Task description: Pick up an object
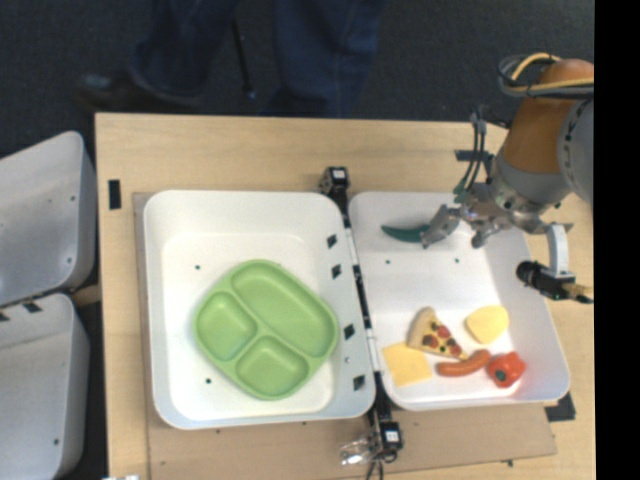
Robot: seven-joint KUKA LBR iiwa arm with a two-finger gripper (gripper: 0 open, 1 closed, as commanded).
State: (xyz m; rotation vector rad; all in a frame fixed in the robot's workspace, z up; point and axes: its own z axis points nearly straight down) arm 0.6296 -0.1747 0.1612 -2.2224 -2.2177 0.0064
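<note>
A light wooden bench [240, 153] is seen from above at a slant; two shallow white bins are borne on it side by side, the left bin [160, 268] and the right bin [400, 213] touching along their inner edges; small black clips [334, 179] are set at the far end of that seam, and a metal clip [372, 446] at its near end; bare wood is left around both bins.

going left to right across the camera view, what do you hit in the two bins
green divided plate → yellow cheese wedge → pizza slice → sausage → round yellow piece → red pepper. The dark green piece and gripper sit further back in the right bin.
</note>
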